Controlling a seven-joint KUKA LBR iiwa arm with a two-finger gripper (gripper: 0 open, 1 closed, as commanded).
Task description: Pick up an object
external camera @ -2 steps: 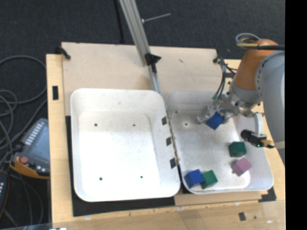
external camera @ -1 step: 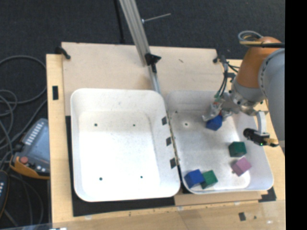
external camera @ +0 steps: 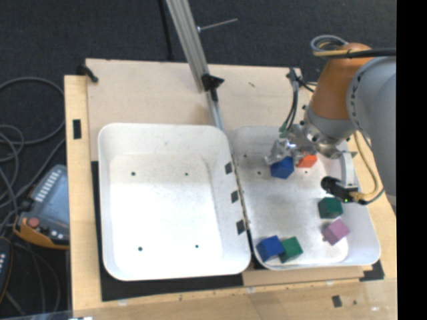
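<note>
Blue cube [external camera: 282, 169] sits right under the gripper [external camera: 283, 153], beside an orange piece [external camera: 307, 160]. Whether the pincer is apart or together, I cannot tell. It should descend straight, avoiding the orange one.

Both bins [external camera: 167, 139] look like smooth white plastic, faintly speckled with dark flecks. The bench [external camera: 147, 92] is matt, pale board, like fibreboard or raw wood. The blocks, such as the blue one [external camera: 282, 169] and the pink one [external camera: 335, 231], look matt, like foam or painted wood. The slanted rail [external camera: 189, 35] is ribbed bare metal. The arm [external camera: 373, 105] has a smooth satin grey shell; its orange band [external camera: 333, 89] is slightly glossy
</note>
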